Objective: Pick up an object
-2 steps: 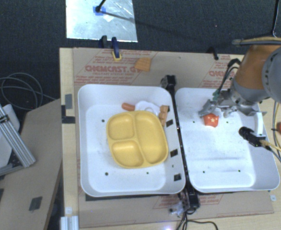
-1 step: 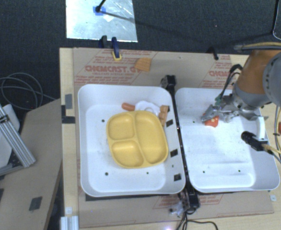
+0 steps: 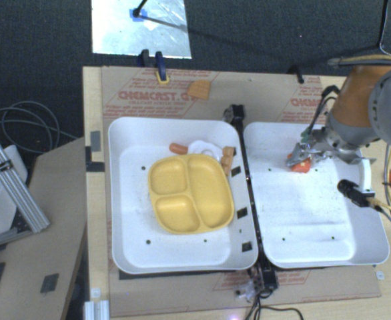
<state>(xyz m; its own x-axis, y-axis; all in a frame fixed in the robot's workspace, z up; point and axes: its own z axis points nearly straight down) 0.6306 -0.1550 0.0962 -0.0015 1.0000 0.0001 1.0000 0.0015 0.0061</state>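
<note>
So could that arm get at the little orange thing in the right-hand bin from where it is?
Probably yes. The gripper is already down at the small orange object in the right bin, with bare white floor around it and nothing lying between them.

Robotics lab: bench (image 3: pixel 115 89), twin bins (image 3: pixel 125 199).

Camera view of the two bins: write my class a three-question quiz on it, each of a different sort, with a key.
1. True or false: the yellow divided tray lies in the right bin.
2. The gripper is over which bin? A left B right
3. Fill in: the small thing at the gripper is ____ in colour.

Key: 1 false, it lies in the left bin. 2 B. 3 orange, the orange object.
</note>
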